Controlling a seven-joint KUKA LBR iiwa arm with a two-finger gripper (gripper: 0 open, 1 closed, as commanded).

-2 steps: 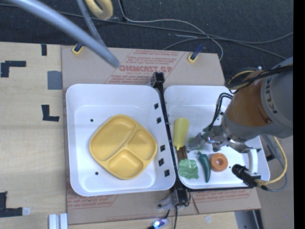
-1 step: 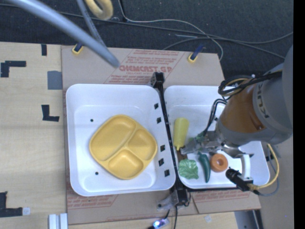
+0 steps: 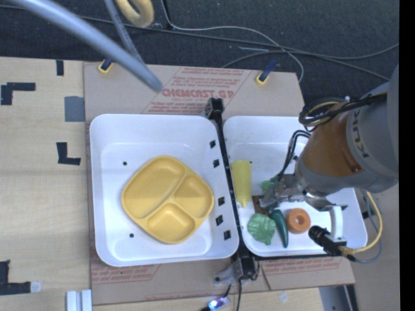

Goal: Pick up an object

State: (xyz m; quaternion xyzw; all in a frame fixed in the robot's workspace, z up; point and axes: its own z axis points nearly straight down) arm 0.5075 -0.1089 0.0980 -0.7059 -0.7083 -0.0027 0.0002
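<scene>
In the right bin point(image 3: 259, 131) lie a yellow tube-shaped object point(image 3: 242, 181), a light green leafy piece point(image 3: 260, 228), a dark green pepper point(image 3: 281, 225) and an orange ring-shaped piece point(image 3: 298, 220). My gripper point(image 3: 269, 196) is low in this bin, just above the pepper and the leafy piece and right of the yellow object. The arm's orange band point(image 3: 327, 151) and wrist cover most of it.
The left bin point(image 3: 104, 173) holds a yellow divided plate point(image 3: 167, 198). A black divider point(image 3: 224, 173) separates the bins. Cables point(image 3: 272, 50) trail over the dark surface behind the bench, and a grey pole point(image 3: 84, 28) crosses the upper left.
</scene>
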